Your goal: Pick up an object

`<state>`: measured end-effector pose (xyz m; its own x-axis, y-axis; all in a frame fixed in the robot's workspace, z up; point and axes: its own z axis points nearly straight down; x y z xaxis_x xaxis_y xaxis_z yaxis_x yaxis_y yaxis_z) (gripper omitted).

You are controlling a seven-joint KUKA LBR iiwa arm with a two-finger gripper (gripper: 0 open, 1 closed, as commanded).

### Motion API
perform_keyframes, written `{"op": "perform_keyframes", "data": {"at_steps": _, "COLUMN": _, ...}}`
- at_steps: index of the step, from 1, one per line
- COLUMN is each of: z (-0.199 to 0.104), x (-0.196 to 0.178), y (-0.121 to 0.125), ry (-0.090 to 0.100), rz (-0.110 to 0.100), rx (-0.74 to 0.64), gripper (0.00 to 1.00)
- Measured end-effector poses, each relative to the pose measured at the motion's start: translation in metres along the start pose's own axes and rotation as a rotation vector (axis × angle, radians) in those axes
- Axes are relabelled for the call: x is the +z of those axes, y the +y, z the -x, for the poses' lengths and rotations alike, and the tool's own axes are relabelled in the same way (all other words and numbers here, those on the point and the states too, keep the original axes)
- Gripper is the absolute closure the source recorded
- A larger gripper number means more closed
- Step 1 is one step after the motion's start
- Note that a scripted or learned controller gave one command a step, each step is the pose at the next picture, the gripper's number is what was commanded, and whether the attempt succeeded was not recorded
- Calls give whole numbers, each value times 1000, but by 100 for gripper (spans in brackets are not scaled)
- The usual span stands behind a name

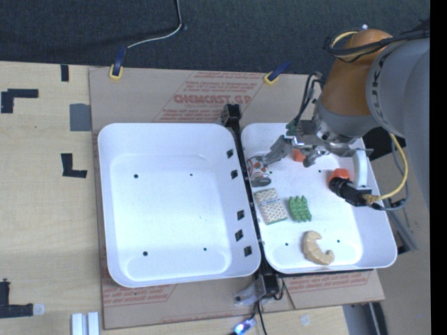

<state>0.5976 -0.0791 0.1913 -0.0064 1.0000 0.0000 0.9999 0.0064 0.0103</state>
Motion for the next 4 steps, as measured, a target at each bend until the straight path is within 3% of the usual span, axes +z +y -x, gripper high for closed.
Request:
{"op": "perform_keyframes", "data": {"at_steps": 1, "z": 36, "x": -2, "y": -97, "ry": 0, "rz": -18, "rx": 13, "gripper": 0}}
{"op": "perform_keyframes", "data": {"at_steps": 2, "z": 69, "x": 111, "y": -118, "ry": -1, "rz": -15, "rx": 10, "gripper": 0}}
{"op": "perform_keyframes", "data": {"at_steps": 3, "z": 53, "x": 106, "y": -60, "ry": -1, "rz": -9, "rx": 3, "gripper": 0}}
{"op": "perform_keyframes", "data": {"at_steps": 4, "z": 54, "x": 95, "y": -61, "ry": -2, "rz": -9, "rx": 5, "gripper": 100}}
